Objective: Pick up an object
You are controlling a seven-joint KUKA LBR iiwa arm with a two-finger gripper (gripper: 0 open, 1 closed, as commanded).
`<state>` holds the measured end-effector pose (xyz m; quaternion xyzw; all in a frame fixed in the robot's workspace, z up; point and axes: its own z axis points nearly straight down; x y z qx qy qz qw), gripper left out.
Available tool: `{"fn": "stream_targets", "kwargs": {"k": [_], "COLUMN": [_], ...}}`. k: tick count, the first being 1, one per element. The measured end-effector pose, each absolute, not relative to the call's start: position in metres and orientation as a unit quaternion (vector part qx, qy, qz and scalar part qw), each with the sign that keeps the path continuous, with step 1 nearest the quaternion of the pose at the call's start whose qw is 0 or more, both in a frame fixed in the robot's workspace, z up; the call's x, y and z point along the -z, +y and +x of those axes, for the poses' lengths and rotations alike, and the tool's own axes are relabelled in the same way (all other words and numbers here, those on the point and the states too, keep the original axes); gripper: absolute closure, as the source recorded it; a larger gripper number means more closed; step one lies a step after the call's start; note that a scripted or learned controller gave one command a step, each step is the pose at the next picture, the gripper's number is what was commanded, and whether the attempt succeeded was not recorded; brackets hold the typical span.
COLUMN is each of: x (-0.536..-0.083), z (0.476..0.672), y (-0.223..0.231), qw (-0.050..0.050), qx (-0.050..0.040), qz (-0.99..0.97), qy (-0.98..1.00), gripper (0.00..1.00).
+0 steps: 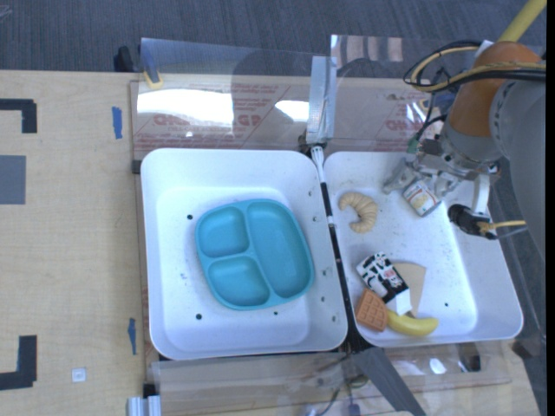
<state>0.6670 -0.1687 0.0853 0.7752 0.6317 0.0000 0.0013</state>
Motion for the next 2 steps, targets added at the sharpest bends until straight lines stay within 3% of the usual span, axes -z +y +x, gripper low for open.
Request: {"fn": "stream_targets", "kwargs": {"k": [1, 2], "x": [-0.102, -0.191], "z": [0.671, 0.67], "y": [-0.167, -0.051], "qw": [0.006, 0.003], "qx": [-0.0032, -0.0058], "qz": [0.774, 0.745], "qy": [0.633, 0.667], "gripper": [1.0, 1.0]}}
